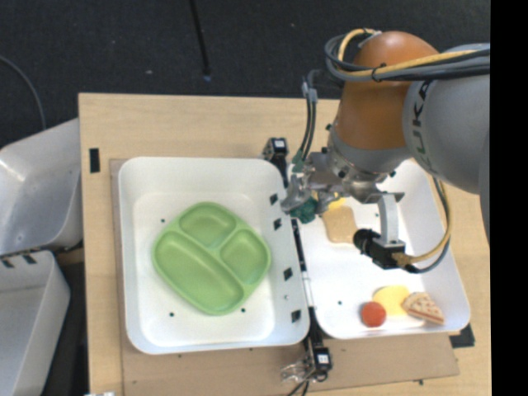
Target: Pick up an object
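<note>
Green object (307, 213) under the gripper (304, 206) at the right bin's (450, 304) left edge.
Fingers' state: cannot tell; a grab this close to the wall may slip.

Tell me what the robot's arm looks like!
The arm is thick, round and grey, with a big shiny orange band above its wrist. Dark letters are printed on the grey part. Yellow and black cables loop over the top of the orange part, and another yellow cable curves down the side. The gripper at the end is small, made of metal and black parts.
</note>
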Robot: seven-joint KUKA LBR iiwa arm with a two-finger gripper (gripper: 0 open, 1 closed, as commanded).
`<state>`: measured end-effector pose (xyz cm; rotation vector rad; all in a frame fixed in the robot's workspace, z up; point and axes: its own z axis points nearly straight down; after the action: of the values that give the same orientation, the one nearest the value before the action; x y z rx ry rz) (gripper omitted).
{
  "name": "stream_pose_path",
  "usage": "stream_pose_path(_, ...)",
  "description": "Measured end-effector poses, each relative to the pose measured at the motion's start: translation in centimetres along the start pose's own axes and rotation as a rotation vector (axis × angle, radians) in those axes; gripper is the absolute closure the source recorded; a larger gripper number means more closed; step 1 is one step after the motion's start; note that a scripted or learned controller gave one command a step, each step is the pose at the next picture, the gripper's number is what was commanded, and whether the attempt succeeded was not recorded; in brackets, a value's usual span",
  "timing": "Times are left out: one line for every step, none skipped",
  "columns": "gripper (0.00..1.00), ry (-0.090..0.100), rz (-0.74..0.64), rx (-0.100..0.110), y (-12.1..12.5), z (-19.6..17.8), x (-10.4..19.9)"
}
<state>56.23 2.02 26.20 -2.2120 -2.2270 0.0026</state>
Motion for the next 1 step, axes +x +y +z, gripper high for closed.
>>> stream_pose_path(1.0,0.0,0.0,0.001,-1.8,1.73,4.32)
